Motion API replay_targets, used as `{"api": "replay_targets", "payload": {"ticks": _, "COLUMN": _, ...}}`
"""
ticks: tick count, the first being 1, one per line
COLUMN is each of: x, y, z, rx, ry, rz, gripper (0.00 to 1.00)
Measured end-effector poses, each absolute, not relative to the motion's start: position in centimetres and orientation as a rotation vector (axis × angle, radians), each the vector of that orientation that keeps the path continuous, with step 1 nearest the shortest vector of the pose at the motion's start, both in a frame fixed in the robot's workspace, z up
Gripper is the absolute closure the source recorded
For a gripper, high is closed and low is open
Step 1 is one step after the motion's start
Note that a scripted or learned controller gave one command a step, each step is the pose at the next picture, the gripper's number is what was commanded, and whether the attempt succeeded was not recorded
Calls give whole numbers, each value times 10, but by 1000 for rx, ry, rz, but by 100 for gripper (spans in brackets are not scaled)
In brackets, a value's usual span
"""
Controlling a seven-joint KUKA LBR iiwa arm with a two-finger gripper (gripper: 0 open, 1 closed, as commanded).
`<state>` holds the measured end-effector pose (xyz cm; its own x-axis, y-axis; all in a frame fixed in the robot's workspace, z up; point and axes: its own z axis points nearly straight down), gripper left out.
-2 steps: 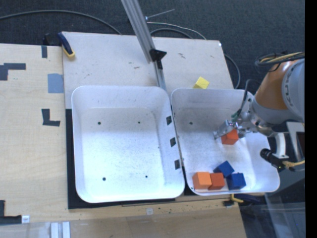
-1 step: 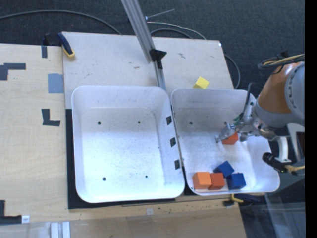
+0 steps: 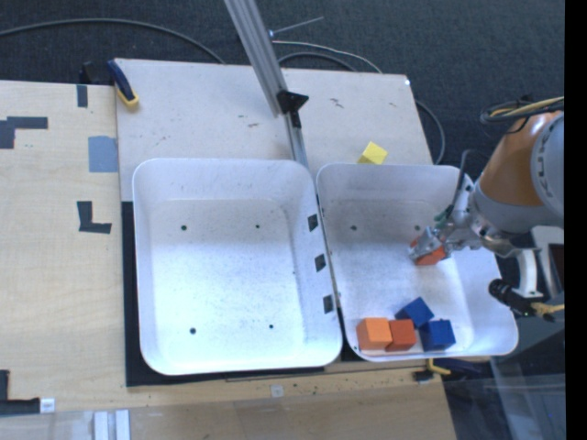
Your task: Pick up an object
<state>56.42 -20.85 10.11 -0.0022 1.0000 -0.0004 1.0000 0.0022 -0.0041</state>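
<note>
My gripper hangs over the right side of the right bin, and a small orange-red piece shows at its fingertips. The grey arm with its orange band reaches in from the right. At the bin's front lie an orange block, a darker orange-red block and two blue blocks, all huddled together below and left of the gripper.
The left bin sits beside the right one. A yellow block rests on the bench behind the right bin. A metal rail slants down from the top, and cables run across the dark floor.
</note>
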Motion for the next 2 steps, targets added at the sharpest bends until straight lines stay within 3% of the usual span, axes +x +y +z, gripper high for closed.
{"api": "replay_targets", "payload": {"ticks": 1, "x": 569, "y": -193, "z": 93, "rx": -2221, "ry": -2225, "rz": 2, "gripper": 100}}
{"api": "replay_targets", "payload": {"ticks": 2, "x": 574, "y": -100, "z": 122, "rx": -2209, "ry": -2230, "rz": -4, "gripper": 100}}
